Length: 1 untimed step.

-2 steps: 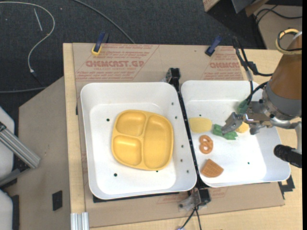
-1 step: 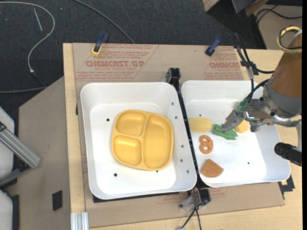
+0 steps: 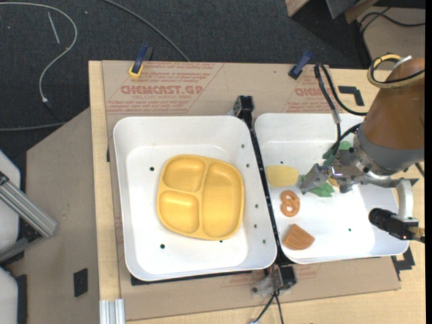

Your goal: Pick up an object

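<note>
The pincer (image 3: 317, 181) hangs low inside the right bin (image 3: 378, 245), roughly at its middle, with the grey arm (image 3: 395, 123) reaching in from the bin's right edge. I cannot tell from here how far apart it stands, nor whether it has hold of anything. A green object (image 3: 325, 190) lies right against its tip, partly hidden by the metal. Just beyond, toward the bin's left edge, sits a pale yellow piece (image 3: 281, 175), and near it, closer to the front, a small pretzel (image 3: 289, 203). An orange-brown wedge (image 3: 298, 237) rests near the bin's front left corner. Across the divider, the left bin (image 3: 135, 181) carries a yellow divided plate (image 3: 200, 196) at its centre. Both bins sit side by side on the cardboard-topped table (image 3: 196, 86), with two blue clamps (image 3: 140, 59) gripping its far edge
</note>
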Tool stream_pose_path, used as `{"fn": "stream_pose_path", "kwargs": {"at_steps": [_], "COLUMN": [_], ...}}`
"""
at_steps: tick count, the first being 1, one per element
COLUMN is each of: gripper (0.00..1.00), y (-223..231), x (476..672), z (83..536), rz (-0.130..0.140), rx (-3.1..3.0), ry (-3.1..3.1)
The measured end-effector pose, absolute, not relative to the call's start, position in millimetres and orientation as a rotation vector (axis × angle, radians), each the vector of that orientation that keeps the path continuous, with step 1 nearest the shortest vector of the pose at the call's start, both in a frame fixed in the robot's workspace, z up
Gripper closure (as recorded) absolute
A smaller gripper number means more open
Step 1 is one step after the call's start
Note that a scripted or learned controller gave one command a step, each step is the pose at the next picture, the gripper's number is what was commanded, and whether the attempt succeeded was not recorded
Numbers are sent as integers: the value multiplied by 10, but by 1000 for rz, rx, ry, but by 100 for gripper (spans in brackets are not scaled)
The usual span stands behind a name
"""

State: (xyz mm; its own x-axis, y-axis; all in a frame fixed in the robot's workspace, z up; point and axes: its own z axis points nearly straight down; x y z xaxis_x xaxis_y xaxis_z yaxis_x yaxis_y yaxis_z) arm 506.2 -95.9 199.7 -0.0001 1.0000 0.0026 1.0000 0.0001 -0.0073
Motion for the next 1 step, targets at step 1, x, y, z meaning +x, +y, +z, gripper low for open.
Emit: {"fn": "stream_pose_path", "kwargs": {"at_steps": [1], "gripper": [0], "y": [-1030], "x": [5078], "z": [1535], "rz": [5], "rx": [-2218], "ry": [-2216]}}
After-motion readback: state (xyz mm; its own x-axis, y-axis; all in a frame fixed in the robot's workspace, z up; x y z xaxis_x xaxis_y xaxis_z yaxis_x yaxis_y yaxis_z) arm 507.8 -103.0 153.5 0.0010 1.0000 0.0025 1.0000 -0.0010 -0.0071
